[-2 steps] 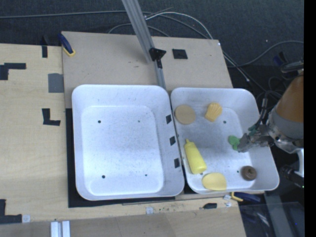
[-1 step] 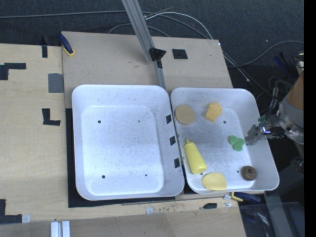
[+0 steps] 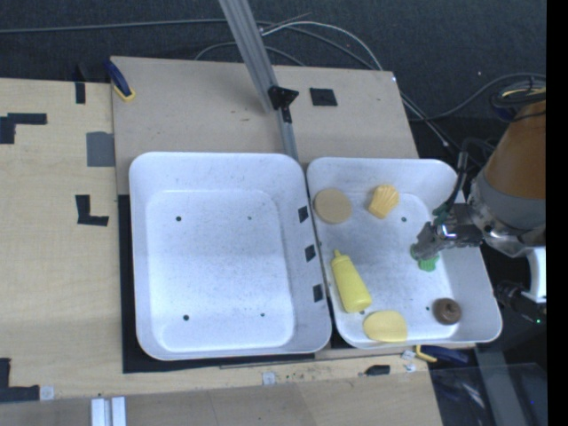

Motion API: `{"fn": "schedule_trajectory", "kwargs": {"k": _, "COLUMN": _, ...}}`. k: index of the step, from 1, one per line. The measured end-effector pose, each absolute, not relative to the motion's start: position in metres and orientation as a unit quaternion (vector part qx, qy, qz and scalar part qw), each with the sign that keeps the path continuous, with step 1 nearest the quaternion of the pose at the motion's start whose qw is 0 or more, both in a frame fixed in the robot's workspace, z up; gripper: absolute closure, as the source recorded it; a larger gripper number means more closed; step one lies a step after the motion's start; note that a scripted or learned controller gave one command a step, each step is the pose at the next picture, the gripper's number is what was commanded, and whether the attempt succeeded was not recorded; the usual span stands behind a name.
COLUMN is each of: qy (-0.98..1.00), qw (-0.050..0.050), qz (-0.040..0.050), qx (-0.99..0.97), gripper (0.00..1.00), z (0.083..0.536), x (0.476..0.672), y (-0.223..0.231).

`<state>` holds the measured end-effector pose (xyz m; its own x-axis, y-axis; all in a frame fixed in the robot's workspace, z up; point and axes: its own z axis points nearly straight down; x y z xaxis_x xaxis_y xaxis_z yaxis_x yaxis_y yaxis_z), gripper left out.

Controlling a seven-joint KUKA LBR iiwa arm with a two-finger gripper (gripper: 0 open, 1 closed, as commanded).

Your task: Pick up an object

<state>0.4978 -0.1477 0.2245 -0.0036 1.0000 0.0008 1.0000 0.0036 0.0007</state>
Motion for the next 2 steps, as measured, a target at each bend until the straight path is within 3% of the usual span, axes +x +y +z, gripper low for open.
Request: {"fn": "schedule_trajectory", "kwargs": {"k": 2, "qy": -0.709, "qw": 0.000, "qz": -0.0003, "qx": -0.706, "gripper": 1.00, "z": 0.241, "x": 0.498, "y": -0.052}}
